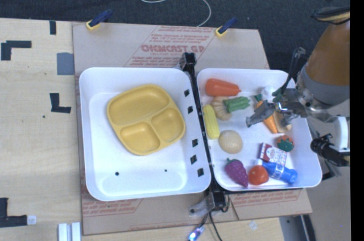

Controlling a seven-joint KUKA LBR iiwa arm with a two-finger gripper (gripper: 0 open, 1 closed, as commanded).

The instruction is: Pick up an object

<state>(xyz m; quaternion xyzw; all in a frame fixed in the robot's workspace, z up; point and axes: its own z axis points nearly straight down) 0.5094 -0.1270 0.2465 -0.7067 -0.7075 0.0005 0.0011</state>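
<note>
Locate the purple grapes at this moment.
The purple grapes lie in the right bin, near its front edge, just left of the red tomato and below the beige potato.

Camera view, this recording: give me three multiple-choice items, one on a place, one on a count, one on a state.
1. Where does the yellow divided plate lie?
A. in the left bin
B. in the right bin
C. on the cardboard outside both bins

2. How many compartments does that plate have?
A. two
B. three
C. five

3. How does the pincer stand?
A. over the left bin
B. over the right bin, above the toy food
C. off the bench, over the dark floor

Answers:
1 A, since the plate rests on the floor of the left bin.
2 B, one long and two smaller hollows show.
3 B, it hangs over the right bin, near the green vegetable.
</note>
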